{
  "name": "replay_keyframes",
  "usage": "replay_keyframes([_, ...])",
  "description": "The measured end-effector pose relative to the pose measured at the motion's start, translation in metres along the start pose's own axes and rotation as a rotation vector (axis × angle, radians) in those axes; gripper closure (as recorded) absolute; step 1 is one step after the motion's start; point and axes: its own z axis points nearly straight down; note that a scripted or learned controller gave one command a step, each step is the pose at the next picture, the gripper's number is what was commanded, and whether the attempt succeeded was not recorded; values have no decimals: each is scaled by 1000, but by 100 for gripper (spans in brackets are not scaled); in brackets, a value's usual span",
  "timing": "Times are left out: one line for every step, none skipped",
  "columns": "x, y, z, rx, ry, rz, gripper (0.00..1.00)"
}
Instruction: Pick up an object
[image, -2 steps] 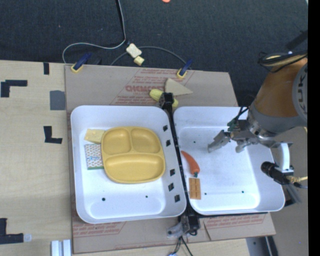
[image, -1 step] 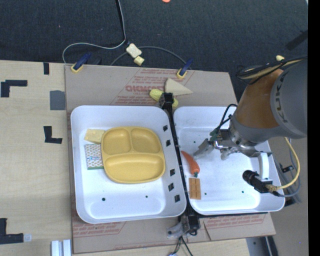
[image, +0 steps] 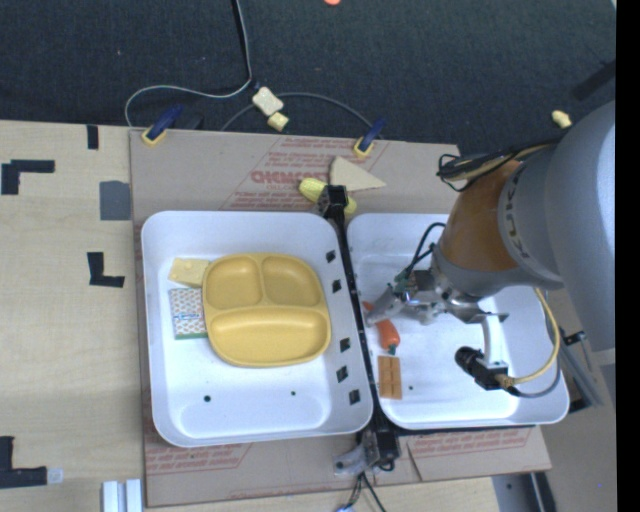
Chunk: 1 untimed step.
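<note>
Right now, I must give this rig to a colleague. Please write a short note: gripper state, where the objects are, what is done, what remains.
Gripper: low in the right bin, near its left wall; nothing seen held.
Right bin: orange object just below the gripper; brown block nearer the front.
Left bin: yellow divided tray, with a pale yellow piece and a patterned card at its left.
Done: arm has reached into the bin.
Left: grasp and lift one object.
</note>
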Motion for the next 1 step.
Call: replay_keyframes([-1,1,-15,-6,-1,2,100])
